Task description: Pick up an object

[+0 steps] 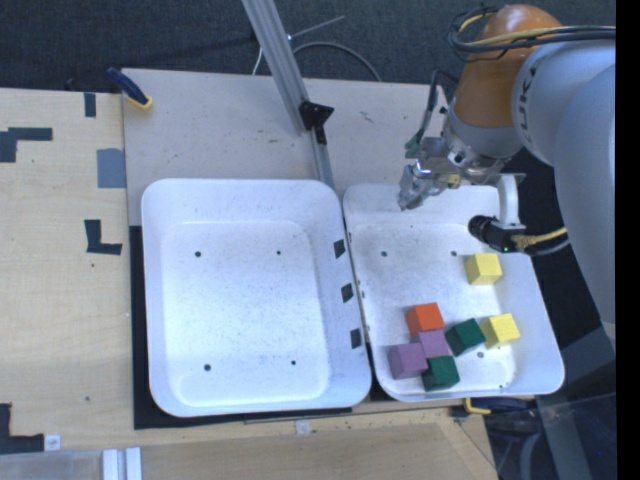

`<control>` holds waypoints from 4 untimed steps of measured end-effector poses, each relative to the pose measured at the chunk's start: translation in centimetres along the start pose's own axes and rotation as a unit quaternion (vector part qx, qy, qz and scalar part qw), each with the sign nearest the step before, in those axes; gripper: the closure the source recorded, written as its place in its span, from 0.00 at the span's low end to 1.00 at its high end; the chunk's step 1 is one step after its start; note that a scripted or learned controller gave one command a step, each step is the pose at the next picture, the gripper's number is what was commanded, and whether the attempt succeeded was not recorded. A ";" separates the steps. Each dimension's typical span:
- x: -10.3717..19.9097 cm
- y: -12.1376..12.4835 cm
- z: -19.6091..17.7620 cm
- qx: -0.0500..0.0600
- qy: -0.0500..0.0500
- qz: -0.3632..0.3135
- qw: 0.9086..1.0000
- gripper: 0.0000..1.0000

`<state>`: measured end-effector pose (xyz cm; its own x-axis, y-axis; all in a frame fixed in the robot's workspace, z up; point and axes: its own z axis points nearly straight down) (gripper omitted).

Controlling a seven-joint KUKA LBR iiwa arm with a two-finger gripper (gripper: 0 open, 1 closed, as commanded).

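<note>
My gripper [412, 196] hangs over the far left corner of the right bin [400, 268], above its back rim, with nothing seen between its tips. Well away from it, near the bin's front, lie an orange block [425, 317], a purple block [433, 343] and a second purple block [407, 360], two green blocks [464, 336] [440, 372] and a yellow block [500, 329]. Another yellow block [483, 268] sits alone by the right wall.
The left bin [240, 278] stands beside the right one. A slanted metal post [285, 63] runs from the top down to the gap between the bins, just left of my gripper. The pale bench surrounds both bins.
</note>
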<state>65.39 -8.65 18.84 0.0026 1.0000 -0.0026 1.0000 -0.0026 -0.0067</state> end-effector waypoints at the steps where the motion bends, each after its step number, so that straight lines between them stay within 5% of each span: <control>1: 6.5 -0.2 -0.4 -0.002 0.002 -0.005 1.000 1.00; 2: 9.2 1.1 -2.4 -0.004 0.002 -0.004 1.000 1.00; 3: 12.1 2.1 -0.2 -0.002 0.001 -0.003 1.000 1.00; 4: 11.9 2.1 -0.4 -0.003 0.001 -0.002 1.000 0.00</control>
<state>67.50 3.24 19.17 -0.0022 1.0000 -0.0013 1.0000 0.0022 -0.0014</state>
